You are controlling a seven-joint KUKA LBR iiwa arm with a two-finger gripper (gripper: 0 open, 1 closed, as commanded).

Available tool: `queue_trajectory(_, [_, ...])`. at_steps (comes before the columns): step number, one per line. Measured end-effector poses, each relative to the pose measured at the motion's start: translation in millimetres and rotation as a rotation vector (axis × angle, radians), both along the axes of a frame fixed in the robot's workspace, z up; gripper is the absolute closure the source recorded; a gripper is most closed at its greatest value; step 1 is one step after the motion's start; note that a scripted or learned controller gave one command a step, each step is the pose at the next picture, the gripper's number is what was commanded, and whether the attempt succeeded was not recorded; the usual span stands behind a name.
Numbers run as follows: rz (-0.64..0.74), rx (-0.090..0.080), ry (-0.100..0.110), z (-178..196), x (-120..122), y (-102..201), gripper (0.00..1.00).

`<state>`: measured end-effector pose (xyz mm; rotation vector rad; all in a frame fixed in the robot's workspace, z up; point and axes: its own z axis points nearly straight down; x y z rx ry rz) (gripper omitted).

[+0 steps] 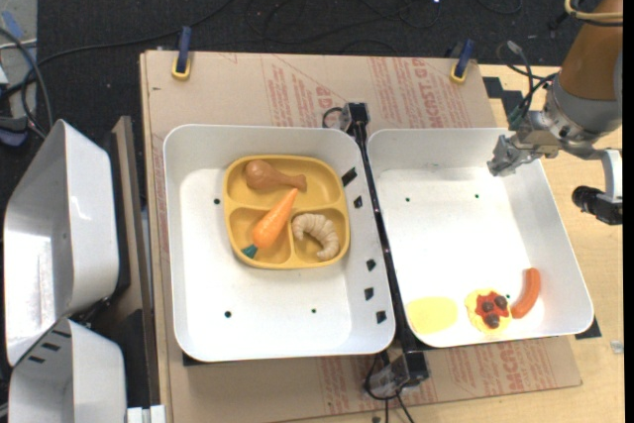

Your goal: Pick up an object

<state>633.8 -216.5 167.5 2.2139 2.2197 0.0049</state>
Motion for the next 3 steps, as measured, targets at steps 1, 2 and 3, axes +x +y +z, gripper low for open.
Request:
queue_trajectory(1, [0.0, 0.0, 0.0, 40, 1, 0, 1.0])
queue_trajectory(2, [0.004, 0.003, 0.007, 39, -12, 41, 1.0])
queue_trajectory(3, [0.004, 0.004, 0.009, 32, -32, 94, 1.0])
